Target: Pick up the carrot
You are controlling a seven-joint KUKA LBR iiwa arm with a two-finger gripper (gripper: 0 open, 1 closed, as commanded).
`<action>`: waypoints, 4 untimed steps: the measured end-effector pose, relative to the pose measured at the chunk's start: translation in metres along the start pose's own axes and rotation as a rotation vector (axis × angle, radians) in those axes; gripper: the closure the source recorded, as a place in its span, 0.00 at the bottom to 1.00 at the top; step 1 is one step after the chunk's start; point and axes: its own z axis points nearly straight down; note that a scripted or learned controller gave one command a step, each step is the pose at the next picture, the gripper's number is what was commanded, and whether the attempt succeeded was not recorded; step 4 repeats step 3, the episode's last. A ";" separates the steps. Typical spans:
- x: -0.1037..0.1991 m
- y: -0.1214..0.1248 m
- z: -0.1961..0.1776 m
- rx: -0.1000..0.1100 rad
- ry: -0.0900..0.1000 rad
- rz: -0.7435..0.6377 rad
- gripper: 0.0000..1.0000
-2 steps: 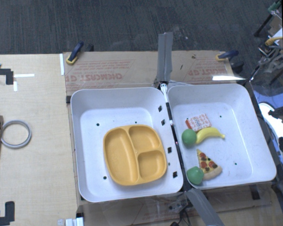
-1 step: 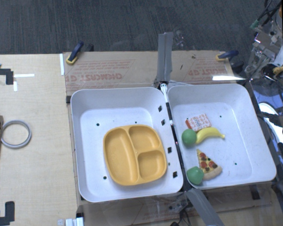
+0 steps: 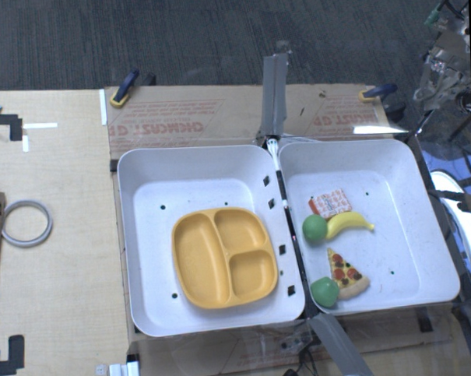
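Observation:
The right bin (image 3: 399, 176) holds a small group of toy foods near its left wall. A red and white packet (image 3: 330, 202) lies furthest back, with a yellow banana (image 3: 348, 223) just in front of it. A green round fruit (image 3: 314, 229) touches the banana's left end. Closer to the front lie a pizza slice (image 3: 347, 273) and a second green piece (image 3: 325, 291) against the bin's front left corner.
The left bin (image 3: 144, 226) bears a yellow divided plate (image 3: 225, 256). A roll of tape (image 3: 23, 222) lies on the bench at the far left. Grey hardware and cables (image 3: 446, 49) stand at the top right, beyond the right bin.

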 end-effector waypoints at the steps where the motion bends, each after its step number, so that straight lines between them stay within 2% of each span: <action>1: 0.026 -0.005 0.043 0.002 0.000 -0.309 1.00; 2: 0.024 -0.004 0.057 -0.001 0.001 -0.881 1.00; 3: 0.044 -0.016 -0.050 -0.002 0.000 -0.765 1.00; 4: 0.044 -0.016 -0.050 -0.002 0.000 -0.765 1.00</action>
